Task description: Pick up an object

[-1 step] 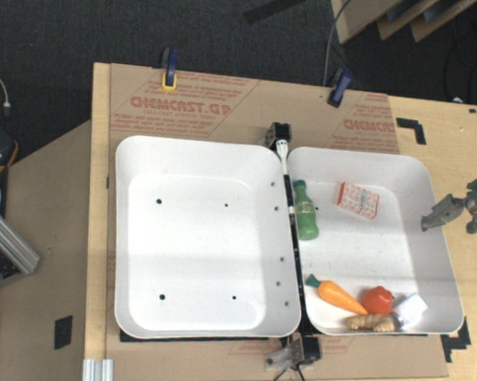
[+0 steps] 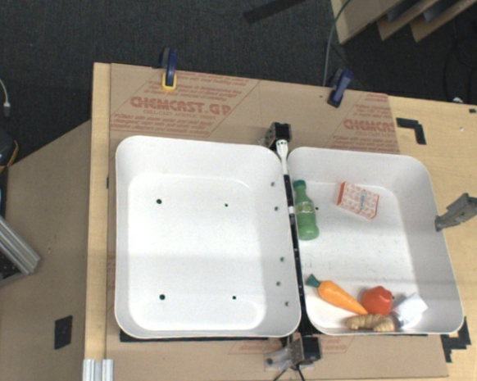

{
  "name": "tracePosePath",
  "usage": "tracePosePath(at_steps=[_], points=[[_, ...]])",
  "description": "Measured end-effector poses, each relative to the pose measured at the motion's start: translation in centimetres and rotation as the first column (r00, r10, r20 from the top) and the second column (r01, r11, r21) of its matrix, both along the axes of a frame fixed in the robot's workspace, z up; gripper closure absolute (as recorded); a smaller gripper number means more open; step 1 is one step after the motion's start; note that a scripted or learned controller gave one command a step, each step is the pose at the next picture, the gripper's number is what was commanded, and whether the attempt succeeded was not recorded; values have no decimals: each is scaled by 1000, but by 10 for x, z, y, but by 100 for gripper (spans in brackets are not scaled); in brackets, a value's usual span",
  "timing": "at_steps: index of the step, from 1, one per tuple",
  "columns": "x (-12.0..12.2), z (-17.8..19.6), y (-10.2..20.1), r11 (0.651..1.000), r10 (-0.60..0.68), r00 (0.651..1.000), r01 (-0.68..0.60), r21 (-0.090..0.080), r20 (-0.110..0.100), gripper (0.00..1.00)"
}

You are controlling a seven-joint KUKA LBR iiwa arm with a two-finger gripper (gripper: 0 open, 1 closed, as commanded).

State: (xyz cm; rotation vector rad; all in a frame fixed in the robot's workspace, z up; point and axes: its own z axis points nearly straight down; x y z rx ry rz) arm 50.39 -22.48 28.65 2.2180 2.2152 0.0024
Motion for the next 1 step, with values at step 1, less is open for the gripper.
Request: tracePosePath(at_steps=[1], points=[[-25, 32, 0, 1000, 0, 1000, 0, 0, 0, 0]])
